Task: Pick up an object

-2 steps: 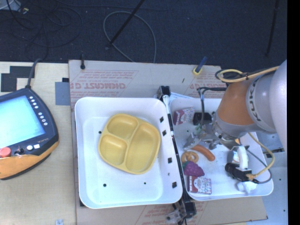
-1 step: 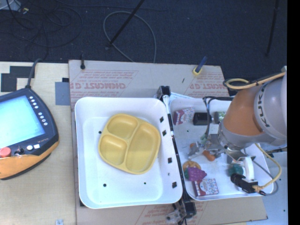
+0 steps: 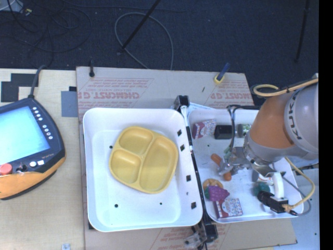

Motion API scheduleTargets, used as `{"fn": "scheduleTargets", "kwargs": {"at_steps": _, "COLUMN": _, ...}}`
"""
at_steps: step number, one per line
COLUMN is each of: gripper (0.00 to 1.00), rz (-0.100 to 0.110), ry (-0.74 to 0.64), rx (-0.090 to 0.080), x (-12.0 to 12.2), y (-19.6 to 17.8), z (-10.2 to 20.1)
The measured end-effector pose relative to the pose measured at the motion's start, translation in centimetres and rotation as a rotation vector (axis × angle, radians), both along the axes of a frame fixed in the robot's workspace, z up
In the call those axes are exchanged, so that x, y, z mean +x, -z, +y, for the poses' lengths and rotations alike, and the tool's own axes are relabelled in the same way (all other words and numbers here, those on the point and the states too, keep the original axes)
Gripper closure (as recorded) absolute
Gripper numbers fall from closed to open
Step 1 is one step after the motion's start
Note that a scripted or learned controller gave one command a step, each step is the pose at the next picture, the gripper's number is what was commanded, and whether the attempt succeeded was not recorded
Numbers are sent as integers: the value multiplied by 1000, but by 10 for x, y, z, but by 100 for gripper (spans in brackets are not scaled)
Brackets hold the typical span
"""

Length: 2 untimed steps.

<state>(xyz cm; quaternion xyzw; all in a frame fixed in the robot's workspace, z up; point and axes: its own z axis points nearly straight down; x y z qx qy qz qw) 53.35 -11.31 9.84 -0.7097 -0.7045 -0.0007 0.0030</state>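
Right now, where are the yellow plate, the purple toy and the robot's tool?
yellow divided plate [image 3: 144, 159], camera view, on its middle ridge.
purple toy [image 3: 217, 193], camera view, on its body.
tool [image 3: 227, 166], camera view, between its fingertips.

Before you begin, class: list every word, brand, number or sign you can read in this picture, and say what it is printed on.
"CHEMCAST G.P", red print seen upside down, on the cardboard sheet under the bins; it repeats at the sheet's right end, partly hidden.
"KUKA", partly visible letters, on the grey arm.
Printing on the small packet in the right bin: too small to read.
Buttons on the control pendant: markings too blurred to read.
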Motion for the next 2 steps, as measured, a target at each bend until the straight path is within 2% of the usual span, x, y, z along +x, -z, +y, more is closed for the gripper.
{"fn": "scheduleTargets", "kwargs": {"at_steps": 1, "gripper": 100, "rz": -3, "ry": -11, "rx": -3, "x": 26, "y": -90, "z": 104}}
{"fn": "scheduleTargets", "kwargs": {"at_steps": 2, "gripper": 100, "rz": 0, "ry": -9, "rx": -5, "x": 64, "y": -112, "z": 157}}
